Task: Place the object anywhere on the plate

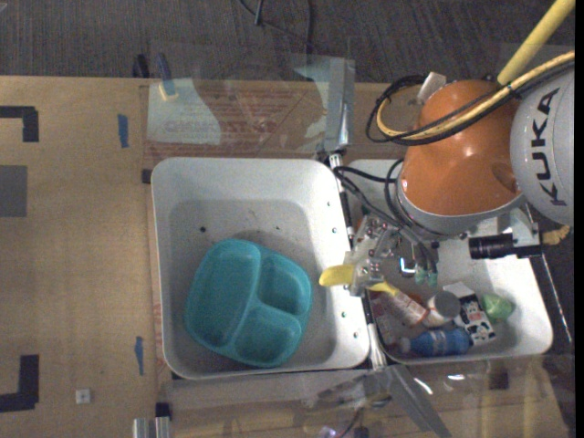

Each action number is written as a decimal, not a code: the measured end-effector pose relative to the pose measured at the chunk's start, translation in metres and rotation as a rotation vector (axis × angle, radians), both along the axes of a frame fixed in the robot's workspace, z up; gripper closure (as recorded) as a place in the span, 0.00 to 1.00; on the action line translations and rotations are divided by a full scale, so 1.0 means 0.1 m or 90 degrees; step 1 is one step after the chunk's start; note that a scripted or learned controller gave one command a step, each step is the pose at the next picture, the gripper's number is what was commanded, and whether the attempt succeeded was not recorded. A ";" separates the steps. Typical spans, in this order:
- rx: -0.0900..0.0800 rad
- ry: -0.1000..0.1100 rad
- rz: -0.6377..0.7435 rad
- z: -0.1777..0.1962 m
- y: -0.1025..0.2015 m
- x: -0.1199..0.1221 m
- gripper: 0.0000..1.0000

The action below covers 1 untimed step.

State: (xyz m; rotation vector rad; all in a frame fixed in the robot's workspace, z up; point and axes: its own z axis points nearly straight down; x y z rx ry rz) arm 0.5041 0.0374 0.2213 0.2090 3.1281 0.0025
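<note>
Seen from above: two white bins side by side on a tan tabletop point(82, 272). In the left bin point(173, 199), a teal plate point(248, 301) with three compartments, lying toward the near side. Over the wall between the bins, the hand point(365, 272) of the grey and orange arm point(456, 162), closed on a yellow banana-shaped object point(336, 276) that sticks out leftward past the left bin's right rim. Banana held up beside the plate's right edge, apart from it, not resting on it. In the right bin point(538, 327), a heap of small things: a blue bottle point(440, 342), a green piece point(498, 307), a grey can point(445, 305).
</note>
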 end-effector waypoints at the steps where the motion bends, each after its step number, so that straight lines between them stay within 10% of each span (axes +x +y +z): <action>1: 0.000 -0.001 0.110 -0.07 0.67 0.61 1.00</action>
